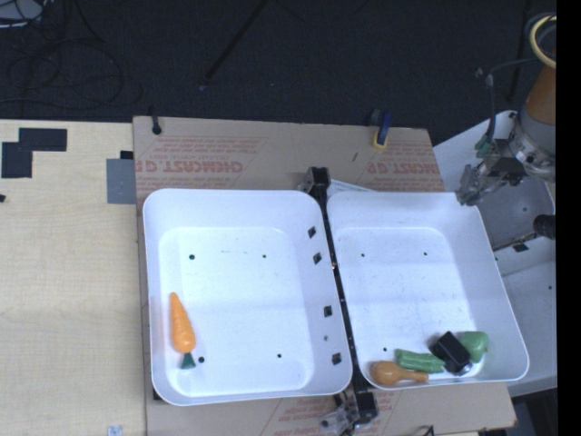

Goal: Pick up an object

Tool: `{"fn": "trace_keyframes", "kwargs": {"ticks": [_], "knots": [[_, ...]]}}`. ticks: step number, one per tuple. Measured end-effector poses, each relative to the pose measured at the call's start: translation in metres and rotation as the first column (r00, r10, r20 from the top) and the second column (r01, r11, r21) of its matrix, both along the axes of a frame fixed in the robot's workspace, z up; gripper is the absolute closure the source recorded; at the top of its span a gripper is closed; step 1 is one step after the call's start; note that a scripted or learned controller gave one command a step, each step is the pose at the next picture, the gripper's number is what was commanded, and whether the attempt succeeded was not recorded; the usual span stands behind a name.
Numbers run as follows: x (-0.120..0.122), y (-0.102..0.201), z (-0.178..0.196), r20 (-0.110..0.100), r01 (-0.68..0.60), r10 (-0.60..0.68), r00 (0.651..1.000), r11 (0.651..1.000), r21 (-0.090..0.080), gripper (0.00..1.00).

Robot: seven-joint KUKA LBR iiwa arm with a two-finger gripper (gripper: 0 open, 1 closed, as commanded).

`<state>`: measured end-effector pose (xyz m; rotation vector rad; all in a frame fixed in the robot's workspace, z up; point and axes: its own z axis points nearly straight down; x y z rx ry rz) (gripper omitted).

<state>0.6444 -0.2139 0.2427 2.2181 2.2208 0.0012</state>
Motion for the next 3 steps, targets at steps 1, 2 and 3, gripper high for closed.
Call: {"fn": "trace_keyframes", "kwargs": {"ticks": [1,2,3], "knots": [[-0.0005,0.0003,-0.0025,-0.004,0.0,0.0,1.0,1.0,0.001,1.0],[-0.0004,0.0003,-0.002,-0.003,0.0,0.0,1.0,1.0,0.001,1.0],[-0.0004,0.0004,-0.0017,-0.003,0.0,0.0,1.0,1.0,0.001,1.0]]}}
